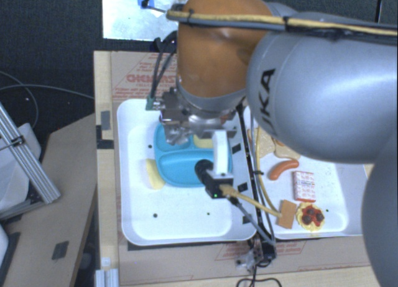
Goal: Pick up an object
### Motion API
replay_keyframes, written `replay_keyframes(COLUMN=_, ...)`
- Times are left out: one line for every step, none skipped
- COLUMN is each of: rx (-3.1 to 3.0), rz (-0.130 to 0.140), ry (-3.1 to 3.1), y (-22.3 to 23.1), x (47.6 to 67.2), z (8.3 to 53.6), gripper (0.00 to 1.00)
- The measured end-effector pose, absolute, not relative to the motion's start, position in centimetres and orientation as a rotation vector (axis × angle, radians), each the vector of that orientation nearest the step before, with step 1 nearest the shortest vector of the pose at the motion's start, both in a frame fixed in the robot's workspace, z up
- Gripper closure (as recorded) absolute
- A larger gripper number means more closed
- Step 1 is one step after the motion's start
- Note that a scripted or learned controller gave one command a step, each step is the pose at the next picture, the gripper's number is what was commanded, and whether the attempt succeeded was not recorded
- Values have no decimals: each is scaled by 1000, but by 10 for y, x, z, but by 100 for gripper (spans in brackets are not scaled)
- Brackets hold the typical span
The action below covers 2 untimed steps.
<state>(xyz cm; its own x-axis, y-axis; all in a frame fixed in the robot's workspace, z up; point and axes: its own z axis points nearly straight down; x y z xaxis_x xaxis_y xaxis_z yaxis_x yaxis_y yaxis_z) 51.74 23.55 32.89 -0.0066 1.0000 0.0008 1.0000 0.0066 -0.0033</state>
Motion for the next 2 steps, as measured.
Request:
replay_keyframes(rx=-2221, rz=-24, ry=-2232, y=234, x=576, z=466, gripper=100)
replay_keyframes(rx=-2224, rz=-2, ry=-2221, y=215, x=638, z=382, gripper=100)
